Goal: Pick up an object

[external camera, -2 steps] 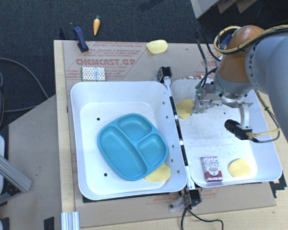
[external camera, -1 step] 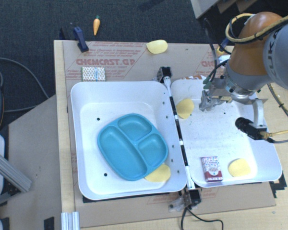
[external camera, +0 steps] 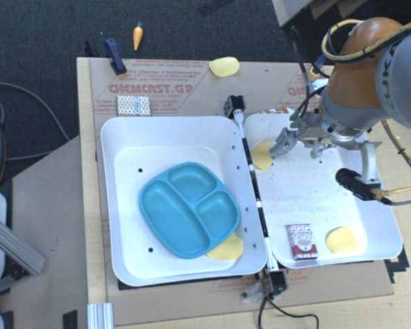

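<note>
The jaws (external camera: 301, 147) stand apart with nothing between them, in the upper part of the right bin (external camera: 315, 204). The nearest pick, a yellow piece (external camera: 262, 155), lies against that bin's left wall, just left of the jaws. Closing from here would likely miss it, or a jaw could catch the wall.

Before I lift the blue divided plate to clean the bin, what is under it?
A yellow disc pokes out from under the blue plate's lower right edge, in the left bin. Part of the disc is covered, and anything else beneath the plate cannot be seen.
</note>
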You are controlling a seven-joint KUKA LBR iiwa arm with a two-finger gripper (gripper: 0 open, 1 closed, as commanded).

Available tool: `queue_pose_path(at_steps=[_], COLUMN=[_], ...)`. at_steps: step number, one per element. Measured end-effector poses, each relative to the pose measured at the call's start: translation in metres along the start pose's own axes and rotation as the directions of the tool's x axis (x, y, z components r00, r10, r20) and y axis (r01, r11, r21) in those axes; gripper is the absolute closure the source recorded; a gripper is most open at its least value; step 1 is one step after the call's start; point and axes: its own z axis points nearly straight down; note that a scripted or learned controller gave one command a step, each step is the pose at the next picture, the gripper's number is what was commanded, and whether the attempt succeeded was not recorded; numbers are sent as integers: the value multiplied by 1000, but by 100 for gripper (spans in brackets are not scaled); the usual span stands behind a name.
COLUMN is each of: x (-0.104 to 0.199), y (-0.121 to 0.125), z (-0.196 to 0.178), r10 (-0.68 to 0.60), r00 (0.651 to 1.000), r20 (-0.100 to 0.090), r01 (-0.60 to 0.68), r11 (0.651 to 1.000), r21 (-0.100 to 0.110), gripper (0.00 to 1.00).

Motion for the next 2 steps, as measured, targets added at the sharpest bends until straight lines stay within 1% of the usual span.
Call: queue_pose_path(at_steps=[1, 2], x=[-36, -66], y=[38, 67], z=[67, 100], r10=[1, 1], r00=[1000, 1000], r20=[1, 2], r01=[-1, -1], r11=[1000, 1000], r21=[0, -1], gripper=[0, 0])
